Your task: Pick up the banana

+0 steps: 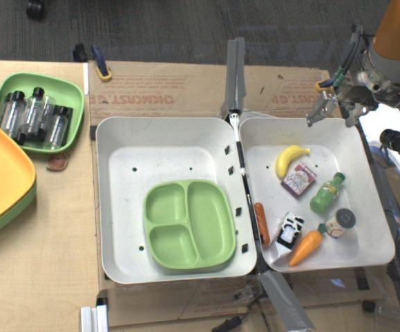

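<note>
Grey arm entering from upper right, orange band above the wrist at the frame's top right corner, wrist angled down and leftward, two-finger gripper [332, 113] at its tip, fingers [316, 115] spread apart, nothing between them

I work in a robotics lab: grey office carpet [186, 12] with a chair caster [36, 7] at upper left, a cardboard-covered bench [165, 92] bearing two white bins [117, 140], and toy groceries set out as test props.
</note>
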`<state>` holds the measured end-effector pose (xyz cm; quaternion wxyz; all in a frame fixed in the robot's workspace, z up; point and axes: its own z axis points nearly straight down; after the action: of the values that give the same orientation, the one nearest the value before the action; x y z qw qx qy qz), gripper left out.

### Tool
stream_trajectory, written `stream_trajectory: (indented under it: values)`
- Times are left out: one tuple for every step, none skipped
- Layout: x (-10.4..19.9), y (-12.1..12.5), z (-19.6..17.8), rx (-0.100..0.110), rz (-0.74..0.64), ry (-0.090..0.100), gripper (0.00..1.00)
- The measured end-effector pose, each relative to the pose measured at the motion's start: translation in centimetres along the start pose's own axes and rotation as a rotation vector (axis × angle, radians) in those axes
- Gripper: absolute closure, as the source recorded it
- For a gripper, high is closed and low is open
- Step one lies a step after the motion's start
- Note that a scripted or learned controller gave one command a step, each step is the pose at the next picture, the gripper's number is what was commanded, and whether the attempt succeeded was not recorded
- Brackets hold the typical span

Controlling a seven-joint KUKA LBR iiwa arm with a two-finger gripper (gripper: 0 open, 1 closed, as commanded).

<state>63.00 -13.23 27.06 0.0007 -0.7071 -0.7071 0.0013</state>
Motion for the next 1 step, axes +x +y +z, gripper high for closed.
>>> stream_trajectory:
  values:
    - [-0.08,1.94,16.04,-0.001,-0.047,0.0,0.0]
